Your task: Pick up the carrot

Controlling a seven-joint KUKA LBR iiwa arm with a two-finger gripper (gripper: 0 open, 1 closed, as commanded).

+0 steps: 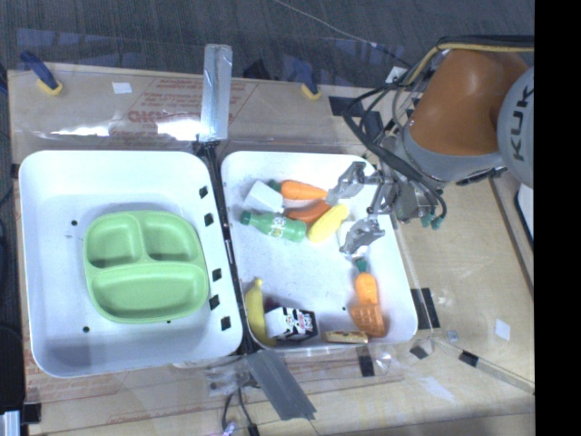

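Fingers [349, 182] spread wide, nothing between them; gripper [356, 209] hangs over the right bin [392, 252], toward its right wall, one finger up near the far edge, the other lower at mid-bin. Grey arm [454, 89] with orange band comes in from the surface's far right corner, black cables looped around the wrist.

Carrot [366, 289] lies just below the lower finger, apart from it, near the right bin's right wall, green top pointing toward the gripper. Just below it, touching or nearly so, an orange ridged piece [368, 318], and a flat tan item [346, 337] against the near wall.

Far part of the right bin: a cluster — orange sausage-shaped piece [302, 190], second orange piece [307, 212] under it, yellow lemon-like item [328, 223], green bottle [274, 226] lying on its side, white block [262, 194]. All touching or overlapping.

Near left corner of the right bin: banana [255, 312] along the left wall, black-and-white carton [292, 322] just beside it.

Left bin [45, 189] holds a green divided tray [143, 264], roughly centred.
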